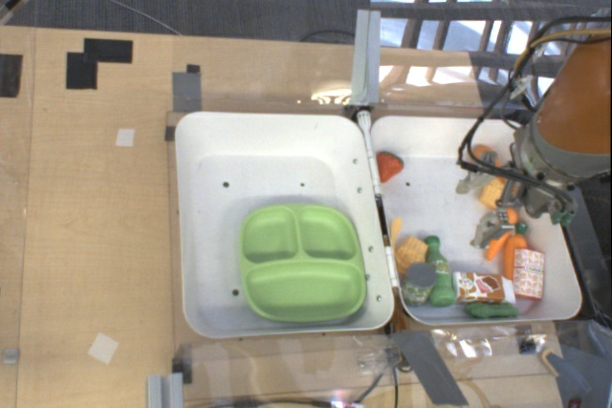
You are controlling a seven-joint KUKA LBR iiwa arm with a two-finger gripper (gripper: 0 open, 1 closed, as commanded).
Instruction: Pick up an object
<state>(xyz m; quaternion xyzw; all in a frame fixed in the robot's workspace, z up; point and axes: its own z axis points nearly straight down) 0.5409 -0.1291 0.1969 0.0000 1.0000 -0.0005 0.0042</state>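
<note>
The right bin [440, 205] holds several small items. My gripper [495, 230] hangs low over its right half, right above an orange carrot-like piece [499, 248] and beside a red and white box [528, 273]. A yellow-orange piece [491, 194] lies just behind the gripper. Further left are a red item [389, 167], a yellow waffle-like piece [411, 251], a green bottle [438, 268] and a small can [418, 283]. A brown packet [478, 286] and a green pod [491, 309] lie along the front wall. The wrist hides part of the bin's right side.
The left bin [220, 158] bears a green divided plate [302, 261] at its front right. The wall between the two bins [375, 196] runs close to the red item. Black cables [478, 134] loop from the arm over the right bin's back.
</note>
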